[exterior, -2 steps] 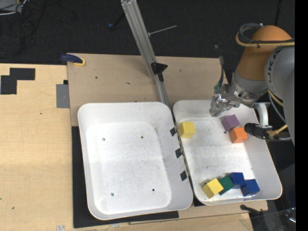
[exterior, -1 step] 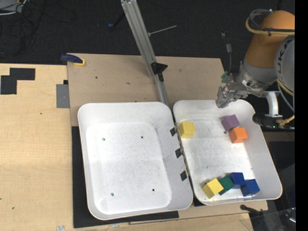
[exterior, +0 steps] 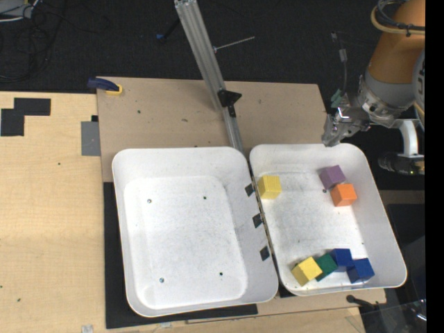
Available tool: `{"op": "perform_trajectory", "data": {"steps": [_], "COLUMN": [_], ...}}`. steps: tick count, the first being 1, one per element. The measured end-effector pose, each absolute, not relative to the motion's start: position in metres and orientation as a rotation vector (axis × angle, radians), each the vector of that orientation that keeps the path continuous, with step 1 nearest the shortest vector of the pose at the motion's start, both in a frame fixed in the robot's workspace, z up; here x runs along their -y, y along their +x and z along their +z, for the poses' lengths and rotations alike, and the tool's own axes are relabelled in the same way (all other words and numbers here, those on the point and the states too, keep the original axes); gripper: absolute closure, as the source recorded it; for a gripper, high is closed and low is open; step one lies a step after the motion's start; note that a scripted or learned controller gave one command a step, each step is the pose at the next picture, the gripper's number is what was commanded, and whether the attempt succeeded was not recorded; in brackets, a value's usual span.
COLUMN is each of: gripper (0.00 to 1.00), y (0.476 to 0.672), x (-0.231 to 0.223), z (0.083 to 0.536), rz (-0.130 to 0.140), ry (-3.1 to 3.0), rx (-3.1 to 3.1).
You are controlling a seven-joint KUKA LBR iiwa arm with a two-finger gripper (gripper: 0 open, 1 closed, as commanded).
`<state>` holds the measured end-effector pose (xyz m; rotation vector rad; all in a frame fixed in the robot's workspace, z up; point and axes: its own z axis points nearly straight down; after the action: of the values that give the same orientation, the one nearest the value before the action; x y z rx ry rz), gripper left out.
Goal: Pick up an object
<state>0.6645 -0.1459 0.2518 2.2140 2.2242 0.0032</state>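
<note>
The right bin [exterior: 374, 186] holds several small blocks. A yellow block [exterior: 270, 186] lies near its left wall. A purple block [exterior: 331, 176] and an orange block [exterior: 343, 194] touch each other toward the back right. At the front sit a yellow block [exterior: 306, 270], a green block [exterior: 325, 264] and two blue blocks [exterior: 343, 257] [exterior: 360, 270] in a cluster. My gripper [exterior: 338, 132] hangs over the bin's back rim, above and behind the purple block, with nothing seen between its fingers.
The left bin [exterior: 139, 165] lies beside the right one, with black clips [exterior: 257, 219] along the shared edge. A slanted aluminium rail [exterior: 207, 61] rises behind the bins. A blue and yellow clamp [exterior: 105, 85] sits at the board's back left corner.
</note>
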Motion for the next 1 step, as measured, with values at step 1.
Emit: {"op": "perform_trajectory", "data": {"steps": [1], "gripper": [1.0], "y": [0.6488], "x": [0.0909], "z": [0.2521], "rz": [-0.001], "ry": [2.22], "rx": [-2.229]}}
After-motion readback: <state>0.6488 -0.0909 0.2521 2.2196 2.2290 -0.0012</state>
